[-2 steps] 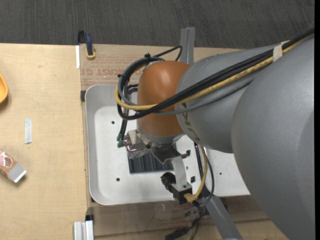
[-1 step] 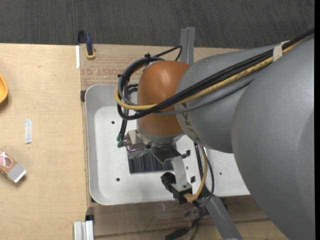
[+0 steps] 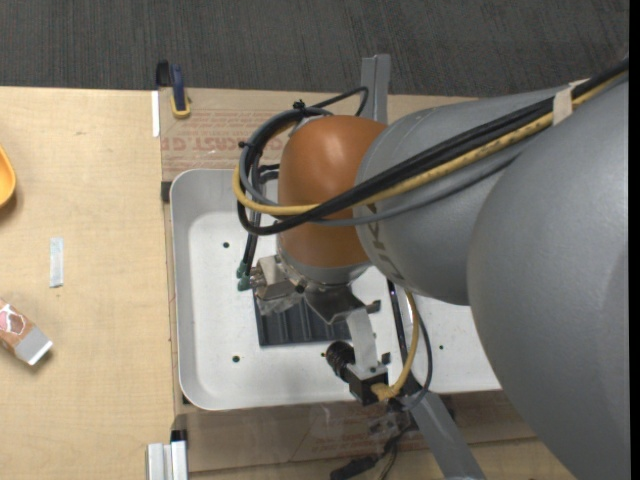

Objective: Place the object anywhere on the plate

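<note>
The grey arm with its orange band [image 3: 320,203] hangs over the white bin [image 3: 200,298] and covers most of it. Under the wrist, my gripper [image 3: 290,320] appears as a dark block low over the bin's floor near the middle. Whatever lies beneath it is hidden by the wrist. An orange curved thing [image 3: 5,180], possibly a plate or bowl, pokes in at the far left edge of the wooden bench.
A small red, white and grey packet [image 3: 22,334] lies on the bench at the lower left. A short grey strip [image 3: 56,263] lies above it. A blue clamp [image 3: 177,88] sits at the bench's back edge. Cables loop around the wrist.
</note>
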`<state>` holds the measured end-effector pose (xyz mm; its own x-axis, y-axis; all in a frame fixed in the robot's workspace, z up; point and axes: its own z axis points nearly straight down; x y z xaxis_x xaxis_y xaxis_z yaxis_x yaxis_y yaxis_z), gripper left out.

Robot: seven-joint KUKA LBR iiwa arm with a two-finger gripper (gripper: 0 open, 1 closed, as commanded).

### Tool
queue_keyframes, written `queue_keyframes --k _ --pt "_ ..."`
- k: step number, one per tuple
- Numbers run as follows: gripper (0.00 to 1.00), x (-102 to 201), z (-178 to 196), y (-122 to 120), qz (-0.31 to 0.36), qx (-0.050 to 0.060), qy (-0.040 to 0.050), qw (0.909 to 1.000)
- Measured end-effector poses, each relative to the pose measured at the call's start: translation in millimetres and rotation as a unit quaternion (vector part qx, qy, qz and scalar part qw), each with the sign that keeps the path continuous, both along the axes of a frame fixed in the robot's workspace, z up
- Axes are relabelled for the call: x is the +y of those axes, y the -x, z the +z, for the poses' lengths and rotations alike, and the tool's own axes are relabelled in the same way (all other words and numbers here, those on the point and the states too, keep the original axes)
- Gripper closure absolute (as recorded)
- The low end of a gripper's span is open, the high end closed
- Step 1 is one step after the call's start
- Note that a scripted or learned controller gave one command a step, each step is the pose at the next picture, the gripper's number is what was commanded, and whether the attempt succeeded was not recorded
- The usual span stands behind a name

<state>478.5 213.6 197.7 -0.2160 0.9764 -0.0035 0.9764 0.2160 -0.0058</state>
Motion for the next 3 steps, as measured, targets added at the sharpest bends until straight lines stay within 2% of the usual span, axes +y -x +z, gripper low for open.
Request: queue_keyframes --k 1,3 --pt "0.00 0.1 0.0 0.1 0.000 0.000 0.0001 1.0000" --pt "0.00 0.1 0.0 0.1 0.000 0.000 0.0001 1.0000"
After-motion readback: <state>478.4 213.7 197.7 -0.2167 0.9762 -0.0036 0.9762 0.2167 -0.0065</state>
